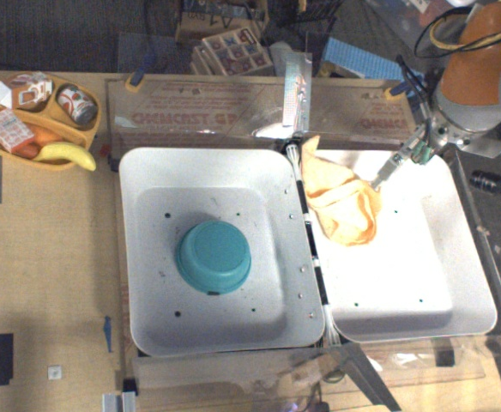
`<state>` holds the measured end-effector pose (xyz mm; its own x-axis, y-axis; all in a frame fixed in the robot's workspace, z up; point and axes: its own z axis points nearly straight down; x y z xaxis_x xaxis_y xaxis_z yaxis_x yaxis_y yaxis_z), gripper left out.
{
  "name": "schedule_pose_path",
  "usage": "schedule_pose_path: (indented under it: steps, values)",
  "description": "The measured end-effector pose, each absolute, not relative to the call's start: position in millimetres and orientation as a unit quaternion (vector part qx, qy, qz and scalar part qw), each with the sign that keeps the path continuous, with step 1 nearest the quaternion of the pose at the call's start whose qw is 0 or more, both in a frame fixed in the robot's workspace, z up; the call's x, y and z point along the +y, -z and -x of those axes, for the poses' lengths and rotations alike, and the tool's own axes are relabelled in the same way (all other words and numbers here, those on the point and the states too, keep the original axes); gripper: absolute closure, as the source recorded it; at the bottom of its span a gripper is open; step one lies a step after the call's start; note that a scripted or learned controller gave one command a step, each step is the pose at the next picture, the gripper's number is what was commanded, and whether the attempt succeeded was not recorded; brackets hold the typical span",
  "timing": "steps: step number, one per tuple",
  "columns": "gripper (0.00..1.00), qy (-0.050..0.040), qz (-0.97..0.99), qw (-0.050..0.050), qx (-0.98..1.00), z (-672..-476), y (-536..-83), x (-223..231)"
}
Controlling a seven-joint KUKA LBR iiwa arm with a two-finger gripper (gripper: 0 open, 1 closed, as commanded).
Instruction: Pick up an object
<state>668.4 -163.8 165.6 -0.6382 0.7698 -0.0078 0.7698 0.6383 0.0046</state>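
A yellow-orange cloth [341, 204] lies crumpled in the upper left corner of the right bin [422, 273], against the divider between the bins. My gripper [377, 183] reaches down from the upper right at a slant, and its tip meets the cloth's right edge. Whether it grips the fabric is too small to tell. A teal bowl [215, 256] sits upside down in the middle of the left bin [143, 230], far from the gripper.
The orange-banded arm [478, 67] hangs over the right bin's far right corner. A yellow tray [36, 127] with a banana and tins rests on the bench at the far left. A cardboard wall [199, 114] stands behind both bins.
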Motion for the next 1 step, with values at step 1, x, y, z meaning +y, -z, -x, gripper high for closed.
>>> schedule_pose_path:
  steps: [1]
  values:
    - [0.0, -0.0021, -0.401, 0.008, 0.916, -627.8, -93.8, -103.7]
